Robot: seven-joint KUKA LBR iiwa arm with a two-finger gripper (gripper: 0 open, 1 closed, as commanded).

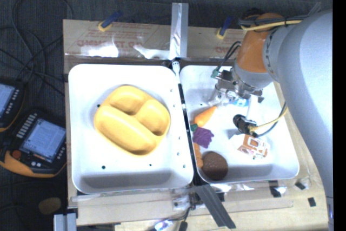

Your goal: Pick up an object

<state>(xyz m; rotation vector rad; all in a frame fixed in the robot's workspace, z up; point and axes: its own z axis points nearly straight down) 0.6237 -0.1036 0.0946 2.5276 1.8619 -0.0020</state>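
My gripper (223,93) hangs low over the upper middle of the right bin (281,162), reaching in from the right. An orange carrot-shaped toy (204,114) lies just below and left of it, close to the gripper but apart from it as far as I can see. Below the carrot sits a purple toy (203,136), and a brown round object (214,164) rests near the bin's front. A small orange-and-white packet (253,146) lies toward the right. I see nothing held.
A large yellow bread-like object (132,118) takes up the middle of the left bin (86,170). A thin orange piece (198,157) lies along the right bin's left wall. The divider ridge (184,116) separates the bins. Blue-handled clamps (110,20) sit at the bench's back edge.
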